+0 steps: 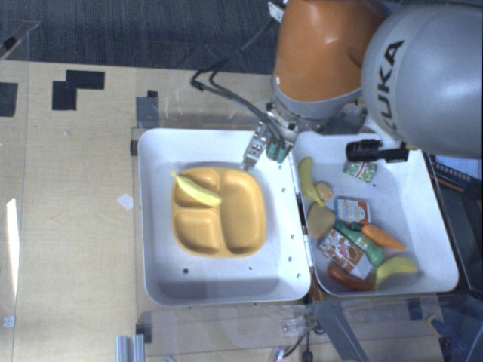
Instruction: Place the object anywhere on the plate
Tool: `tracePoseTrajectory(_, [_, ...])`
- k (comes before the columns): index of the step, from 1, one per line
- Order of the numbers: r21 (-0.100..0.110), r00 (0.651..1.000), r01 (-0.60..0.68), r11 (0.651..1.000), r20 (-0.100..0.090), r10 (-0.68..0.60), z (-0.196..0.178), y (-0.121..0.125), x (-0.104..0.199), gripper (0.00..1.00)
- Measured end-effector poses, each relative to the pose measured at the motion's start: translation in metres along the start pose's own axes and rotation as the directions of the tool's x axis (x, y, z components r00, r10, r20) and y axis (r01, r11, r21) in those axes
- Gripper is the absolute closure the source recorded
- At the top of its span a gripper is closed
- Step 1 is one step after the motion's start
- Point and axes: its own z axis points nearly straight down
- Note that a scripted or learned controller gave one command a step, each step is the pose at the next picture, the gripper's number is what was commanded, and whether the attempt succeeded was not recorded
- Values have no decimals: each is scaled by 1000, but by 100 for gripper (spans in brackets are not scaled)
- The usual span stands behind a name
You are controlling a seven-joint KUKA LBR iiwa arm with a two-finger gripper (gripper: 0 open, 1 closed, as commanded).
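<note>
In the left bin point(151, 262) a banana point(196, 190) lies on the yellow plate point(226, 221) at its far-left compartment, and beyond, over the bin's far-right corner, the end effector point(266, 148) hangs with fingers apart, holding nothing.

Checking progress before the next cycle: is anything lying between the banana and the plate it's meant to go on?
No. The yellow banana already lies on the plate, across its upper-left compartment, in the left bin. Nothing sits between them. The gripper is above the plate's upper-right corner.
</note>
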Motion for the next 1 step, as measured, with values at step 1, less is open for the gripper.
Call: tracePoseTrajectory(1, [3,990,-142,990,-1,142,98,-109,-10,100])
